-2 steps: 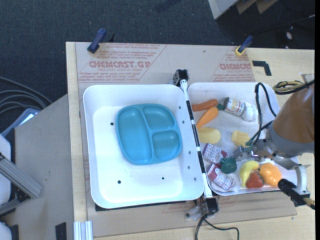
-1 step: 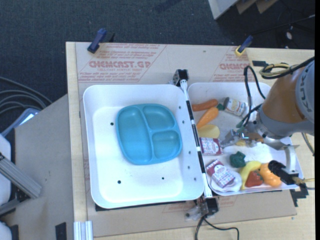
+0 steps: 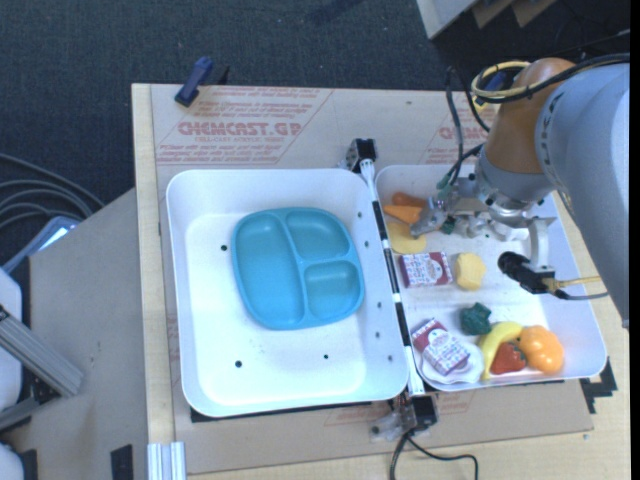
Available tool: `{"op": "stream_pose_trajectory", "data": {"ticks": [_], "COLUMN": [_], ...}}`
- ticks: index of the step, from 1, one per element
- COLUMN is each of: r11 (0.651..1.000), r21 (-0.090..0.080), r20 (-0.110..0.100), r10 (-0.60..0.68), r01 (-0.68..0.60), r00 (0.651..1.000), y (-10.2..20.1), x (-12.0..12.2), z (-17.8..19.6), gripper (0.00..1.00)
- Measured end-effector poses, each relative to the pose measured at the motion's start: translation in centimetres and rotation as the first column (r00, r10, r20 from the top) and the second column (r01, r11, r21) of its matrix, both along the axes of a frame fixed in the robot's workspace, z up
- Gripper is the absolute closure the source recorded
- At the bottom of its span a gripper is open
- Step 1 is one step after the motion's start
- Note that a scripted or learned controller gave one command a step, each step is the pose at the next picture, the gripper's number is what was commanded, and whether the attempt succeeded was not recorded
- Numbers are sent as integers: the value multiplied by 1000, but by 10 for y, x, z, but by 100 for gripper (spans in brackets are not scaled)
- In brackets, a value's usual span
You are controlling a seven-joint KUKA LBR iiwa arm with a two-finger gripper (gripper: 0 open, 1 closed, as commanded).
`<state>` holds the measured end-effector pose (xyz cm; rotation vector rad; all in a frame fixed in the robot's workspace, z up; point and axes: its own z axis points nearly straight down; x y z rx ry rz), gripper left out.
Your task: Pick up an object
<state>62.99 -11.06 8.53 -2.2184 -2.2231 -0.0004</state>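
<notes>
Reaching low into the right bin point(image 3: 590, 298), your fingers point(image 3: 440, 220) sit at the orange wedge point(image 3: 406, 210); you cannot tell whether they are parted or closed on it. That wedge lies in the bin's far left corner, above a yellow piece point(image 3: 402, 238). It looks light, stiff and smooth; take it across its narrow sides.

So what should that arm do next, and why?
Probably drop a little lower onto the orange wedge. The gripper sits over the far end of the right bin, right beside that wedge, and I see nothing held between its fingers, so the pick isn't made yet.
</notes>
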Motion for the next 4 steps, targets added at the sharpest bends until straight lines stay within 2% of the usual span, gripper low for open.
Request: {"op": "stream_pose_trajectory", "data": {"ticks": [1, 2, 3, 4], "r11": [1000, 1000, 1000, 1000], "r21": [-2, -2, 2, -4], "r20": [-1, -1, -47, -58], "r10": [1, 1, -14, -13], "r01": [-1, -1, 15, 13], "r00": [1000, 1000, 999, 998], "y": [0, 0, 14, 11], "x": [0, 0, 27, 24], "z": [10, 10, -5, 3], "gripper": [100, 0, 0, 100]}}
